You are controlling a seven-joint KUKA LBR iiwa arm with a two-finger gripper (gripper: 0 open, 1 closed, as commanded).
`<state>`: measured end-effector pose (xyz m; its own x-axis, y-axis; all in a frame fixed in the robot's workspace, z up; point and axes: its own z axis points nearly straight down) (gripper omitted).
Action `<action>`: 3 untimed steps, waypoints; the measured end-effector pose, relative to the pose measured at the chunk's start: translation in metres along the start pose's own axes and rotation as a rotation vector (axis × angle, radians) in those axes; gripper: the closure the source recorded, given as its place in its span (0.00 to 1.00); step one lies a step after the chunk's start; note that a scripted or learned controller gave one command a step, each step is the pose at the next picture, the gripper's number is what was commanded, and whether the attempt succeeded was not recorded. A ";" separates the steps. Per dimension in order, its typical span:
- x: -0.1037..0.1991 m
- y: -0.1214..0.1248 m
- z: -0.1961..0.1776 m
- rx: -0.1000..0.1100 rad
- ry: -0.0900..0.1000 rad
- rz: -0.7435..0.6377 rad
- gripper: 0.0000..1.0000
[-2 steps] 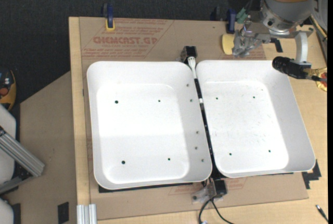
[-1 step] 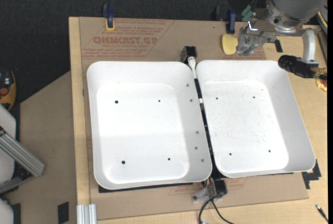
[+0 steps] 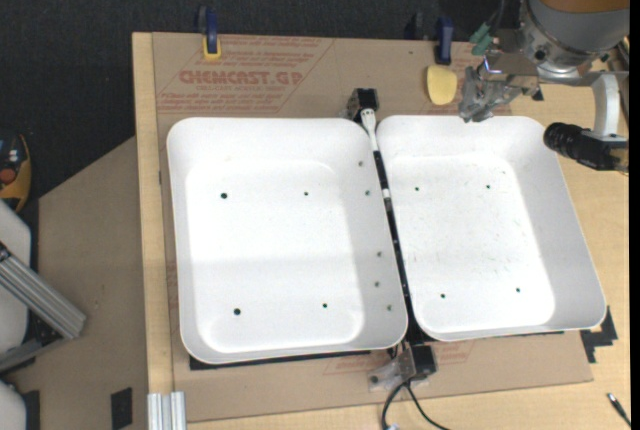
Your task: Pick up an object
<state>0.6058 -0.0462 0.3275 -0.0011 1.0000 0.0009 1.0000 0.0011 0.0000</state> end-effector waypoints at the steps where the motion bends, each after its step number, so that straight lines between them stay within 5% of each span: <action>1: 0.019 0.041 0.056 0.005 0.000 -0.001 1.00; 3: 0.011 0.004 0.003 -0.002 -0.001 0.002 1.00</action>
<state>0.6102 -0.0351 0.3243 0.0007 1.0000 -0.0001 1.0000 -0.0007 0.0015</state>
